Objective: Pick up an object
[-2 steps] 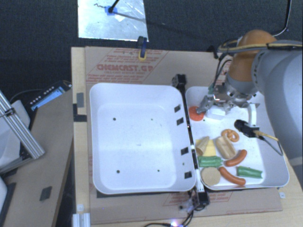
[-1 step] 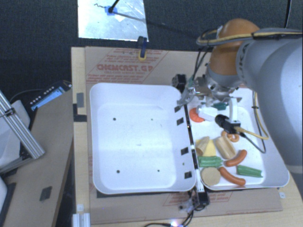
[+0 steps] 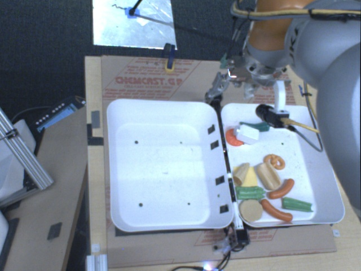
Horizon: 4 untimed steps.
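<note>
Jaws hung over top rim between bins, at 11 o'clock of right bin (image 3: 313, 168); open or closed, could not tell. Nothing seen held. Nearest candidate was white block (image 3: 246, 133), lying partly on red disc (image 3: 232, 138), at bin's 10 o'clock. Judged light, stiff, smooth plastic, likely slippery; best pinched across short width from above. Pretzel (image 3: 274, 161) and sausage (image 3: 280, 188) crowded toward 5 o'clock.

White bins (image 3: 163, 168), red sausages (image 3: 280, 188), green pods (image 3: 250, 193), brown pretzel (image 3: 274, 162), yellow wedge (image 3: 242, 174)
</note>
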{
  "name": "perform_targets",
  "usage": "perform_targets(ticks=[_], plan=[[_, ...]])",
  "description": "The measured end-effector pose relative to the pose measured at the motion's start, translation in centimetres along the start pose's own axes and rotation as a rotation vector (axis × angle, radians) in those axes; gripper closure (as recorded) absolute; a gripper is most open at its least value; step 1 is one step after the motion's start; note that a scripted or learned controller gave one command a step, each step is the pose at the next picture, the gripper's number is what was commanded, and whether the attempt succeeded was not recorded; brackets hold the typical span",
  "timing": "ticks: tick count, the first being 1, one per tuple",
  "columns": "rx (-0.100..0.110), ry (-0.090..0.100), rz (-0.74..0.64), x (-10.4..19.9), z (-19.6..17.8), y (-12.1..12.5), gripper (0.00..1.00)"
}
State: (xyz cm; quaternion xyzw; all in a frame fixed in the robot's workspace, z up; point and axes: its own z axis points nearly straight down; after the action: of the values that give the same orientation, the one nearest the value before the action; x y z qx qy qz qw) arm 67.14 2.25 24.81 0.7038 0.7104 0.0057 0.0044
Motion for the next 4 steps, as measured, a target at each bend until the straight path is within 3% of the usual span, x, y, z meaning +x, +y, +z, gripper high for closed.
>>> perform_targets(ticks=[1,2,3,4], plan=[[0.015,0.000,-0.001,7.7,6.7,-0.4,0.00],[0.011,-0.001,0.002,7.3,5.2,-0.2,1.00],[-0.006,0.006,-0.001,14.3,-16.4,-3.1,1.00],[0.007,0.000,0.003,17.0,-17.7,0.3,1.00]])
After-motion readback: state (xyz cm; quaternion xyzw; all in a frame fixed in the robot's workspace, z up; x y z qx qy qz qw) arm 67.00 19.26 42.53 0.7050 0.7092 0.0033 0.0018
